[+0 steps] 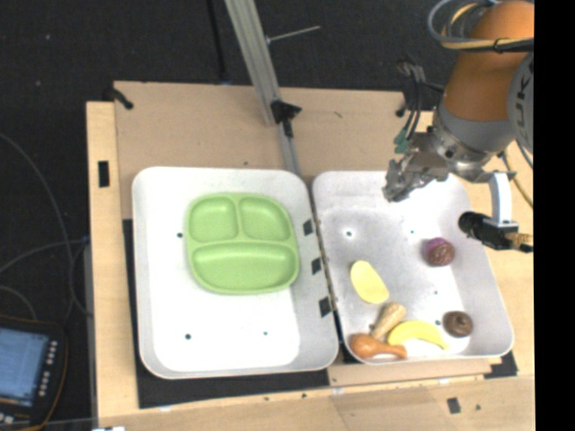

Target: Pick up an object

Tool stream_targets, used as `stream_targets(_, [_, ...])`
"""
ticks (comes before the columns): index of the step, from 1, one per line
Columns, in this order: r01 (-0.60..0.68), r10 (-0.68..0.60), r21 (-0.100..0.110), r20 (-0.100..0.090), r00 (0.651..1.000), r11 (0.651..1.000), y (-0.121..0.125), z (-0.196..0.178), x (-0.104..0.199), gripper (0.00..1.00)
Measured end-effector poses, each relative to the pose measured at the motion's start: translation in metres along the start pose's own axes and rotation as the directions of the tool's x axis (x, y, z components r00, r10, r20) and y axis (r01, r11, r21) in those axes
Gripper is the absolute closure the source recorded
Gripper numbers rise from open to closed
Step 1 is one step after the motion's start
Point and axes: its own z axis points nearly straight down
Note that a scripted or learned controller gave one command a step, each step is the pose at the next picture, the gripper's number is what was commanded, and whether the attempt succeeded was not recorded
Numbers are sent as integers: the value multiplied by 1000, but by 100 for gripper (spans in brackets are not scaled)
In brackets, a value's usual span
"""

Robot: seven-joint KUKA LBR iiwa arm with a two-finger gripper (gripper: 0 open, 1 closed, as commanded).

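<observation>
Grey hand [402,184] at upper edge of right bin [359,191]; grip state unclear.
Nearest: purple ball [439,252], lower right; yellow piece [368,282] below.

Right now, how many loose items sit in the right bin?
6: purple ball, brown ball, yellow oval, tan piece, banana, orange piece. Overlaps may hide more.

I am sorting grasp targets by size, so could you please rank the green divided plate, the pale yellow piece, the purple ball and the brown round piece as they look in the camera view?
Largest to smallest:
1. green divided plate
2. pale yellow piece
3. purple ball and brown round piece: these look about alike, so I will not rank them.
</observation>
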Motion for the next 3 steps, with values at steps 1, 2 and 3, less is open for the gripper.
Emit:
stream_targets(1, [0,0,1,0,1000,1000,-4,17,45,100])
stream_targets(2, [2,-2,1,-1,1000,1000,-13,32,100,100])
stream_targets(3, [1,-1,1,-1,1000,1000,-23,42,147,100])
